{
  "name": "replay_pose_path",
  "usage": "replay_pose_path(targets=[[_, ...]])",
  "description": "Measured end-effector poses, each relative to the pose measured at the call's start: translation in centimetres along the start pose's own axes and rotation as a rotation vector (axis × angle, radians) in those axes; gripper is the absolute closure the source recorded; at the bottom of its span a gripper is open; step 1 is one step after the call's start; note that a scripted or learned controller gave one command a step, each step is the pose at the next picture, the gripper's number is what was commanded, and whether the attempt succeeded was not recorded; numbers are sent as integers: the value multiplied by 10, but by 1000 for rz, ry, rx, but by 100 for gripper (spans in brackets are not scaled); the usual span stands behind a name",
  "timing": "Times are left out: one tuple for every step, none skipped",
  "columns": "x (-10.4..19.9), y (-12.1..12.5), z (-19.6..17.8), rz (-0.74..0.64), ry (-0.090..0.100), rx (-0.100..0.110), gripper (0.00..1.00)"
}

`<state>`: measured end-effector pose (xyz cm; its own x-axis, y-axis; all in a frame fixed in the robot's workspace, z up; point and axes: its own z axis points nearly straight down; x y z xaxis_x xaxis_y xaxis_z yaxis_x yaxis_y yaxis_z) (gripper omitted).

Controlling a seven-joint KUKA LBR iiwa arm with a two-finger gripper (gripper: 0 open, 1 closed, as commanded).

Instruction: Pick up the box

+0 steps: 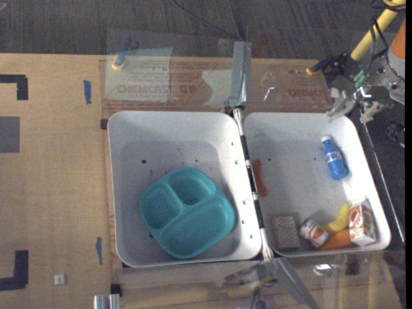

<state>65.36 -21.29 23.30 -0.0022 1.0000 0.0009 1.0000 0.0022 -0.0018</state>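
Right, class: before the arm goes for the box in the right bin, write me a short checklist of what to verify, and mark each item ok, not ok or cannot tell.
1. Box in sight, right bin's near right corner: ok.
2. Room around box: not ok; banana and can crowd its left side, bin wall on its right.
3. Pincer above box: not ok; it sits over the bin's far right rim.
4. Path from pincer to box: cannot tell; blue bottle lies near it.
5. Pincer open: cannot tell.

A tray (187, 212) lies in the left bin (122, 140).
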Motion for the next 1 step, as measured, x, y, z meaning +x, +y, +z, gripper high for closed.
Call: replay_pose_path(targets=[[0,0,0,0,0,0,0]])
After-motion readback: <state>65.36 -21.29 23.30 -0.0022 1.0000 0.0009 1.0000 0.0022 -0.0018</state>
